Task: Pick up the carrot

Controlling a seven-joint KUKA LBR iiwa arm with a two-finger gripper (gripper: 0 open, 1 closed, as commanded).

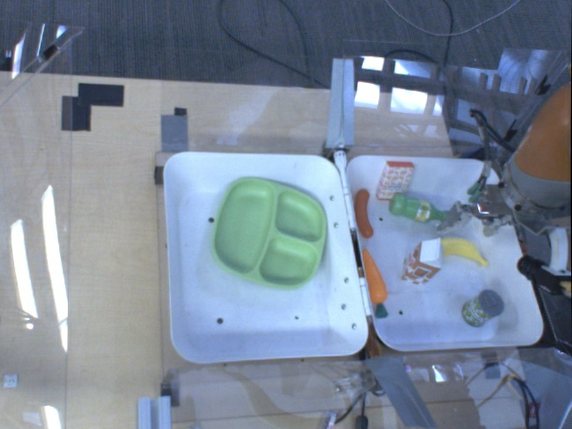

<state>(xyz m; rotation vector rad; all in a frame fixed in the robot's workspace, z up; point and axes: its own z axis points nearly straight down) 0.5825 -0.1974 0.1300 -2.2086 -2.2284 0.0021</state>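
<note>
At the right edge of the right bin [533, 333], the gripper [487, 211] hangs low from the grey arm [545, 150] with its orange band; whether it is wide, narrow or closed on anything cannot be told, since its tip is a tangle of metal parts against the white floor. Just below the gripper lies a yellow banana [465, 251], and just to its left a green bottle [413, 208] lies on its side, its cap end pointing toward the tool. Farther left and above the bottle sits a small red-and-white packet [395, 180]. Below the bottle, left of the banana, a small brown-and-white carton [424, 263] rests on the bin floor. Well below the gripper, near the bin's lower right corner, stands a small can [483, 308]. Along the bin's far left wall, well apart from the tool, lies a red sausage [362, 214], and below it the carrot [374, 280], orange with a dark green end pointing downward. Beyond that wall, the left bin [188, 329] holds a green divided tray [270, 231].
</note>
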